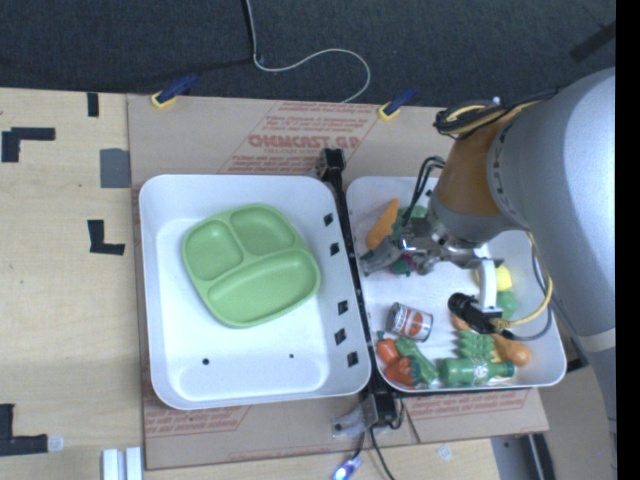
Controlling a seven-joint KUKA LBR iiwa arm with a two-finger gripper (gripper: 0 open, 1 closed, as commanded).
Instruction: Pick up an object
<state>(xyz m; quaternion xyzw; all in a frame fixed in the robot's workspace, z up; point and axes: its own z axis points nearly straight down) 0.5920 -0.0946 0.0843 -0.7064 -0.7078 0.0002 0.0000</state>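
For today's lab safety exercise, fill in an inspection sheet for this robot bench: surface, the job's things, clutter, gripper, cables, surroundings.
Surface: wooden bench with a cardboard sheet under two white bins side by side.
Job's things: right bin holds small toys, among them an orange piece, a red-and-white can, and green and red pieces crowded along the near wall.
Clutter: left bin holds a green divided plate.
Gripper: gripper low in the right bin near the divider; jaws' state cannot be told.
Cables: white cable looping behind the cardboard; yellow cable by the wrist.
Surroundings: black tape marks on the bench; dark cloth behind.
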